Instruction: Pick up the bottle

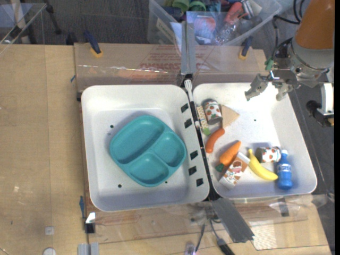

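Gripper above right bin's far edge, fingers spread wide, holding nothing. Blue bottle lying at near right corner beside banana. Grasp not yet begun.

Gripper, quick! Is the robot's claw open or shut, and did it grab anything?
Gripper: open, holding nothing, above the right bin's far edge.

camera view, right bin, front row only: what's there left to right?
Carrot → small carton → banana → blue bottle. The gripper hangs over the bin's far edge, away from the bottle.
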You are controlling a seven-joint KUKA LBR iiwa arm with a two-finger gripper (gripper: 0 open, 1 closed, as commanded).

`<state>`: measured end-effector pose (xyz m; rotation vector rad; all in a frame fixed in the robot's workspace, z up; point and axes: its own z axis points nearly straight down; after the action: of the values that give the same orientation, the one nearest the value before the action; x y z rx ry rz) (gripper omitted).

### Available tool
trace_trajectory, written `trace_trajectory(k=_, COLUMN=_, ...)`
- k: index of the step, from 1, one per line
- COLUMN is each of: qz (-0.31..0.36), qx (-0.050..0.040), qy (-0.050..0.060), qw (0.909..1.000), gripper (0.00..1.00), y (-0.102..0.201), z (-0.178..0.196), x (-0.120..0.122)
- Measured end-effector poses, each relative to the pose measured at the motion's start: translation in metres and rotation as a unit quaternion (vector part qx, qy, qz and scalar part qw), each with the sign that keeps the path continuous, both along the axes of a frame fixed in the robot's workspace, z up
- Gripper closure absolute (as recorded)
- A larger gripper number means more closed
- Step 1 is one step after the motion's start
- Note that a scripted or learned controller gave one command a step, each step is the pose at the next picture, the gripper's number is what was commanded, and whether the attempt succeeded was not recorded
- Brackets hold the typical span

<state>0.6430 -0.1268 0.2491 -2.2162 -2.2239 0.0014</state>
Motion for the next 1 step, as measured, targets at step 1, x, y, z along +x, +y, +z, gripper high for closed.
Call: trace_trajectory(k=1, qz=-0.109, qx=-0.0002, qy=0.000, qw=0.9941, gripper=0.00, y=-0.0827, z=-0.0536, x=-0.1046)
